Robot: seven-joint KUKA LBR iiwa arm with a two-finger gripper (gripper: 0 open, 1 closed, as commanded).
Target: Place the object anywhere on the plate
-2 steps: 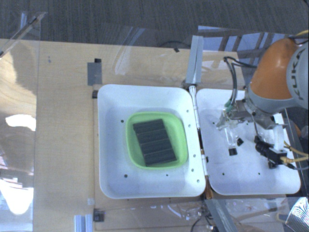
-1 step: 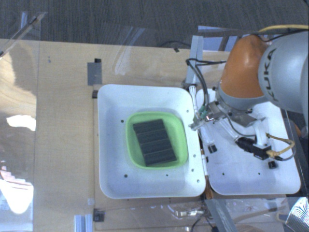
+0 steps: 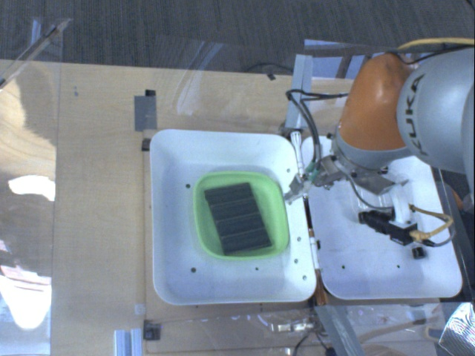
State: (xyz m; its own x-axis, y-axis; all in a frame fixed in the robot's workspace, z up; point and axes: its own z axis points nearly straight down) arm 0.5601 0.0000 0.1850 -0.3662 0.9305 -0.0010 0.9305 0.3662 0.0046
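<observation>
Dark ribbed object (image 3: 237,219) — flat on green plate (image 3: 277,232), centre-left bin (image 3: 171,273); task apparently done. Claw (image 3: 297,188) at plate's upper-right rim — grip state can't be told.

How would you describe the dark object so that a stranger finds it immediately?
Look at the left white bin. In its middle sits a green plate, and the dark ridged block lies on it. It is the single dark, striped thing in that bin.

left white bin (image 3: 167,221) | right white bin (image 3: 386,273), edges touching | wooden bench (image 3: 96,199) | grey carpet (image 3: 185,13)
</observation>
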